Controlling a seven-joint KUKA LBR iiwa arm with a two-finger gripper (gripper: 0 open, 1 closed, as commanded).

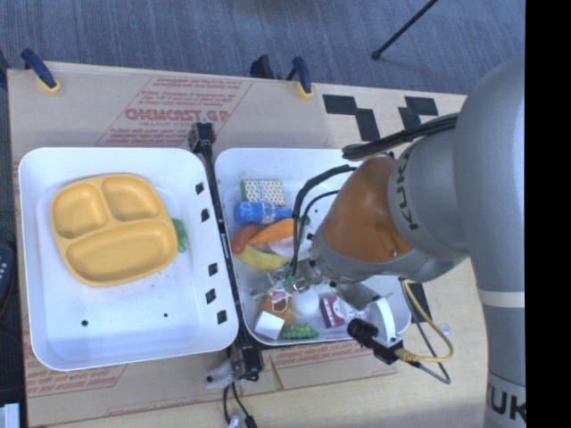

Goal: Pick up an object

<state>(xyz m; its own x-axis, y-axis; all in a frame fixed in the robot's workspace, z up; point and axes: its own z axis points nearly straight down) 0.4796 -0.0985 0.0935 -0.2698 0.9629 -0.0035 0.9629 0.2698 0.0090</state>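
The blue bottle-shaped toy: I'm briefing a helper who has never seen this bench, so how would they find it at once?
Start at the right bin, the one the grey arm reaches over. Near its upper left part, a checkered green and white block lies, and the blue toy lies on its side just below it. It is the only blue item there, above the orange carrot-like piece and the yellow banana.

Glossy white plastic bins (pixel 36 239) — matt yellow plastic tray (pixel 113 228), brown cardboard bench (pixel 268 114).
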